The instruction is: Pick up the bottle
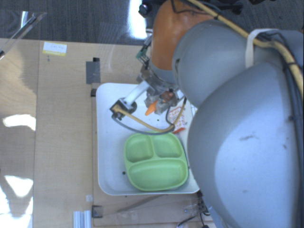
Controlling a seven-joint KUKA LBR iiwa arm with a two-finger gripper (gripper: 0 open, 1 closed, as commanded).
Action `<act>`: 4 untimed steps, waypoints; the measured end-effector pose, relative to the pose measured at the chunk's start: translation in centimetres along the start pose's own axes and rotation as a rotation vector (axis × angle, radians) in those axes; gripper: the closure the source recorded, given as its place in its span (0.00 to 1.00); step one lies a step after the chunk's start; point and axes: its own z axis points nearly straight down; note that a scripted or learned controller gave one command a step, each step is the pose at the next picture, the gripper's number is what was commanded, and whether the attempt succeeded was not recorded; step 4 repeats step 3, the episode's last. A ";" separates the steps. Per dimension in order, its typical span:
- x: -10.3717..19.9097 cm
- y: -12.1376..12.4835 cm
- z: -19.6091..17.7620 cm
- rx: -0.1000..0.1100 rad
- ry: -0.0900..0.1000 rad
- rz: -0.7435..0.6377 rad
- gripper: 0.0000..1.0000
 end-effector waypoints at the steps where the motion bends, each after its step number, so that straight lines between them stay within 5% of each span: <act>1: -4.1 4.6 -0.8 -0.003 0.007 0.409 1.00; 2: -1.6 -3.9 1.7 0.000 0.008 0.508 1.00; 3: 4.3 6.8 -3.6 -0.005 0.006 0.310 1.00; 4: 4.3 6.8 -3.6 -0.005 0.006 0.310 1.00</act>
